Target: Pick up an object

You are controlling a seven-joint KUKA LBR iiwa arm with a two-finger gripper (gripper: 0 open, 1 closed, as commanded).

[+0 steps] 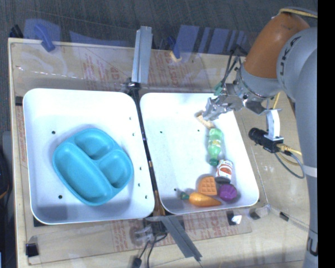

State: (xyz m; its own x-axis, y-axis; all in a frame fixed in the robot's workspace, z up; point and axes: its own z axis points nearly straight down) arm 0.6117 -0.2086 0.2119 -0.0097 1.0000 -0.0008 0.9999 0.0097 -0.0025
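Gripper (215,109) low over right bin (173,149), far-right part; finger state can't be told. Green bottle (214,145) lies just nearside of it, along the right wall. Probably light, stiff, slick plastic (may roll); pinch across its middle.

The claw (212,109) hides part of a tan object (202,116).

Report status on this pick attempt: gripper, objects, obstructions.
Gripper low over right bin's far end, just above green bottle. Nothing seen between fingers. Other toys clustered at near corner, clear of it.
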